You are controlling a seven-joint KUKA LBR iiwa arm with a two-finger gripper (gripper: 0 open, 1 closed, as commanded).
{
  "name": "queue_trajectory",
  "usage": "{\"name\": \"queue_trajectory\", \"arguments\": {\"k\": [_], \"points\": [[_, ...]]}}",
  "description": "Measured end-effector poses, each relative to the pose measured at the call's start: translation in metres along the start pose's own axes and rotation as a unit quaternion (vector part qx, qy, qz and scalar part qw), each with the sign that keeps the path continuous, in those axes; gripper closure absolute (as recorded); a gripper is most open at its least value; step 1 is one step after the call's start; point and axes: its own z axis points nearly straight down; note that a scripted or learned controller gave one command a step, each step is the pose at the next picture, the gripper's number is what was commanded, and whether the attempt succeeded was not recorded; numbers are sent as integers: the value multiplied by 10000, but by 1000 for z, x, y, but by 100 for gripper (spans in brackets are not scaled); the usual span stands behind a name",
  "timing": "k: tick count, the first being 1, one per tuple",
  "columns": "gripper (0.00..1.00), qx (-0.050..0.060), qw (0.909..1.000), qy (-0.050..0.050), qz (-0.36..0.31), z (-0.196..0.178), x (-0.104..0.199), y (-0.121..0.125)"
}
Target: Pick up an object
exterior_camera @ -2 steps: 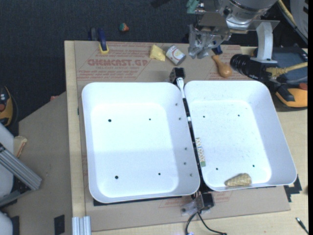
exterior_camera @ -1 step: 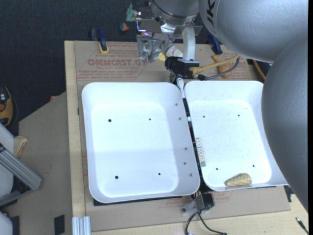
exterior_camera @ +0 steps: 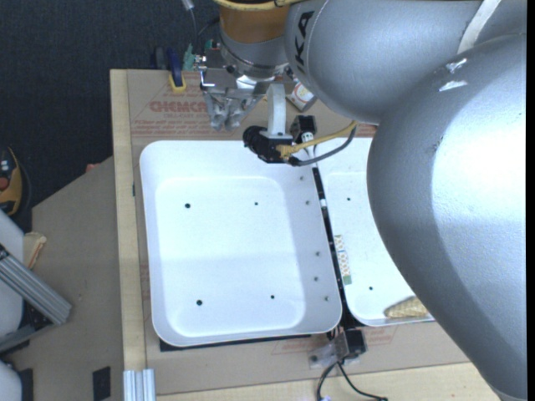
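Up at the far rim of the left bin (exterior_camera: pixel 159 224) hangs the gripper (exterior_camera: pixel 224 117), though whether its fingers are parted I cannot tell.

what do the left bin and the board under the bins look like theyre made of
Left bin: probably moulded plastic, smooth semi-gloss white with rounded corners and soft sheen. Board: likely cardboard or fibreboard, matte tan with faded red print.

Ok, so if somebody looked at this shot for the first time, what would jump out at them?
The huge grey arm fills the right side, hiding much of the right bin. Its orange band sits at the top, with the gripper hanging past the far edge of the left bin. A tan object peeks out at the right bin's near edge.
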Motion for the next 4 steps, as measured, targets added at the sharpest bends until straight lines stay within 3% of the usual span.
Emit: {"name": "queue_trajectory", "arguments": {"k": [1, 2, 3, 4], "points": [[100, -79, 10000, 6, 38, -57, -73, 1], [100, -23, 10000, 9, -7, 17, -8, 0], [100, -74, 10000, 10, 29, -43, -53, -11], [100, -24, 10000, 9, -10, 18, 14, -8]]}}
